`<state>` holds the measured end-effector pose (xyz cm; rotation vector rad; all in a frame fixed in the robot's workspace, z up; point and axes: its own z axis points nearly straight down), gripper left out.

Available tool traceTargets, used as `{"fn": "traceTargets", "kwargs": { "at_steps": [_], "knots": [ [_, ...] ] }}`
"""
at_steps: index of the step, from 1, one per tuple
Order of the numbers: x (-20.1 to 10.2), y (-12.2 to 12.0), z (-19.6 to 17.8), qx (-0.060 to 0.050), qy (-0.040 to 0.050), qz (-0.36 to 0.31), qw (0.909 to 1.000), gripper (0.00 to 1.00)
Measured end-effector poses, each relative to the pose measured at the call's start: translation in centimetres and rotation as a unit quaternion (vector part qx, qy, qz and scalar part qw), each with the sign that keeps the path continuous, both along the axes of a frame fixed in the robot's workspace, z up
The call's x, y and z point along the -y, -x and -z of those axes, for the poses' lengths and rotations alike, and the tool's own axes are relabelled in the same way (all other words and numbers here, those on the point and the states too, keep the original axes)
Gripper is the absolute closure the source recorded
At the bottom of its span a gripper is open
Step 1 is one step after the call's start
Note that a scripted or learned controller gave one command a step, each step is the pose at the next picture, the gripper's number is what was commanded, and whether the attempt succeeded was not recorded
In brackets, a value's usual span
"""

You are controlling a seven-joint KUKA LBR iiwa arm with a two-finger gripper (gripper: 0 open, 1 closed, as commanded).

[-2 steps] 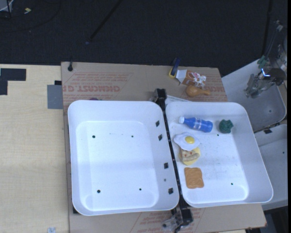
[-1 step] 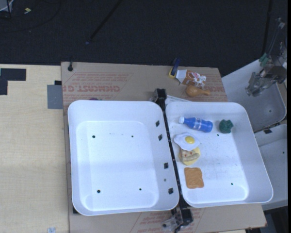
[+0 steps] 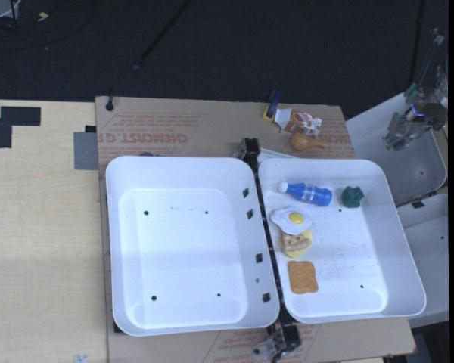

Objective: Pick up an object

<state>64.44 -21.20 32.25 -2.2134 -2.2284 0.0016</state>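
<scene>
The right white bin holds several small objects. A blue bottle with a white cap lies on its side near the bin's far wall. To the bottle's right sits a dark green lump. A toy fried egg rests on a yellowish sandwich-like piece close to the bin's left wall. Nearer the front lies a brown toast-like square.
The left white bin stands beside the right one, joined by a black divider. Behind the bins, on the cardboard sheet, lie an orange pear-shaped toy, a red-and-white packet and a blue-yellow item. Metal hardware stands at far right.
</scene>
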Motion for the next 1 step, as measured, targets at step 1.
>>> {"fn": "traceTargets", "kwargs": {
  "at_steps": [1],
  "knots": [
    [0.00,0.00,-0.26,0.000,0.0001,0.000,1.0000,1.00]
  ]
}}
